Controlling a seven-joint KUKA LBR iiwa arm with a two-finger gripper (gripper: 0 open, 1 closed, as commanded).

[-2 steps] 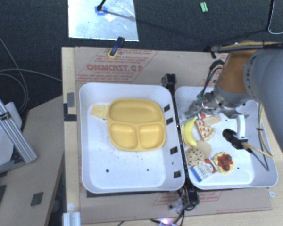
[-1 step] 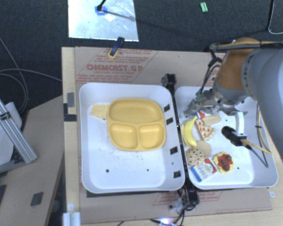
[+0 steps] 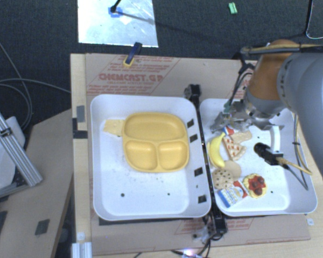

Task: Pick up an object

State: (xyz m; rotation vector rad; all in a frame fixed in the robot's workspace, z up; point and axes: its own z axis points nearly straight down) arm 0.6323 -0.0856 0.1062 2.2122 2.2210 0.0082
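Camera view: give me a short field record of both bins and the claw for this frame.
Left bin: yellow divided tray, pale yellow flat piece beside its far-left corner
Right bin: banana, pizza slice, cookie, red-topped tart, small carton
Claw: low over the right bin's far-left part, just beyond the banana and pizza slice
Grasp: cannot tell

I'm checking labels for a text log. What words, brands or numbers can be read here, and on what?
"CHEMCAST GP": red print on the brown sheet under both bins, just behind the left bin.
More red print on that sheet at its front edge: cut off, unreadable.
Print on the small packet in the right bin: too small to read.
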